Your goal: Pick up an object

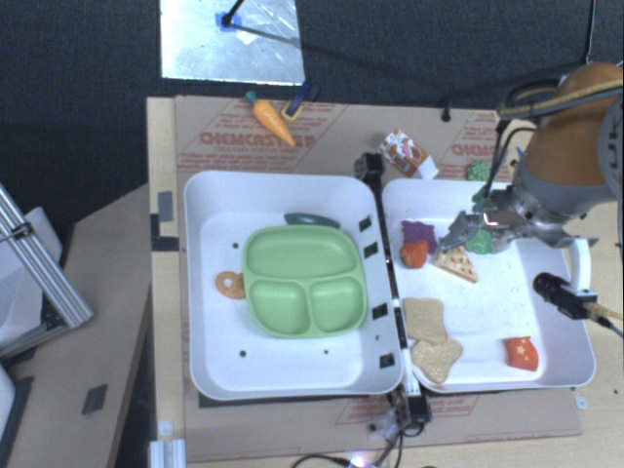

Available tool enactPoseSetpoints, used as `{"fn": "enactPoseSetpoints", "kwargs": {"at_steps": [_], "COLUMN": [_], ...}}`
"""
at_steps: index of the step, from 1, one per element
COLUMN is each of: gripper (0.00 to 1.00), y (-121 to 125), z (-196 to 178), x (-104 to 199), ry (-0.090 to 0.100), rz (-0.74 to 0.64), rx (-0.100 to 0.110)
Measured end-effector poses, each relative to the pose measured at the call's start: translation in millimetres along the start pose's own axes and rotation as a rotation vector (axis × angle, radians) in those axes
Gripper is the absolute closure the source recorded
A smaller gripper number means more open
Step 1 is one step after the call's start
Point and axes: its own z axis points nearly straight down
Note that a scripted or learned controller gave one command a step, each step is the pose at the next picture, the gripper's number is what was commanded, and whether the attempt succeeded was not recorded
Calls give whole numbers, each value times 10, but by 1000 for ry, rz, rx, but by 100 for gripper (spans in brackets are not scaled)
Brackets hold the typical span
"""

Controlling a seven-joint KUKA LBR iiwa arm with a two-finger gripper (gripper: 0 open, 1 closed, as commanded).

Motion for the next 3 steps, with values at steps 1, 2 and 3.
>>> {"fn": "enactPoseSetpoints", "kwargs": {"at_steps": [1, 2, 3], "gripper": [0, 0, 0], "y": [-53, -91, -85], "z": [576, 1143, 1185], "x": [76, 6, 8], "ry": [1, 0, 0], "rz": [1, 1, 2], "rx": [1, 0, -1]}}
